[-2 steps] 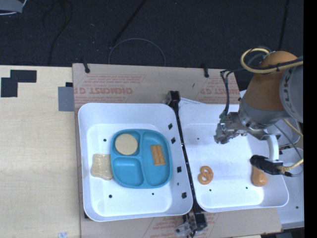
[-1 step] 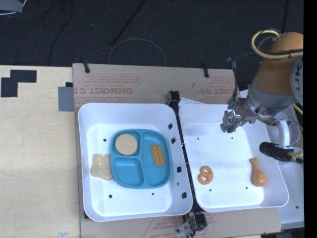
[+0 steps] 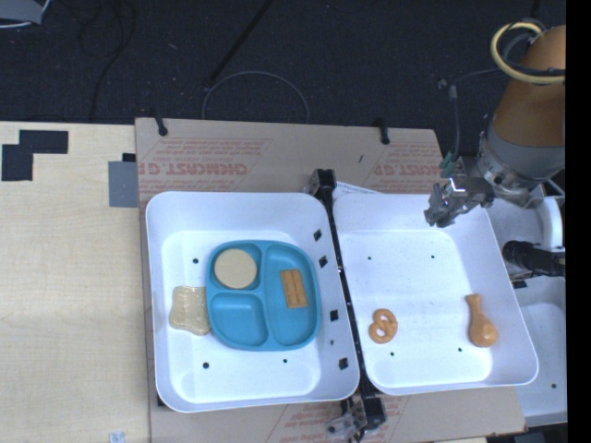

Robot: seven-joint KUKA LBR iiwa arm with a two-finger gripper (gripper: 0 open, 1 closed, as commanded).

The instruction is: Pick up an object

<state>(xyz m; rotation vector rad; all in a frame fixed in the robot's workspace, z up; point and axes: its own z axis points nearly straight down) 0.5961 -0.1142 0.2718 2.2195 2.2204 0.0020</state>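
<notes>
In the right bin (image 3: 416, 377) lie a brown pretzel (image 3: 383, 326) near the left front and a tan drumstick-shaped piece (image 3: 480, 321) near the right wall. The left bin (image 3: 175, 220) holds a blue divided tray (image 3: 242, 326) carrying a round beige cookie (image 3: 235, 269) and an orange cracker (image 3: 294, 288). A pale bread piece (image 3: 190, 309) rests against the tray's left side. My gripper (image 3: 445, 206) hangs over the right bin's far right corner, well back from the pretzel and the drumstick, with nothing seen between its fingers.
A black divider (image 3: 334, 275) runs between the two bins. The arm's grey and orange body (image 3: 531, 100) stands at the right, above the bin's far corner. Cardboard (image 3: 277, 160) lies under the bins and dark cables trail behind.
</notes>
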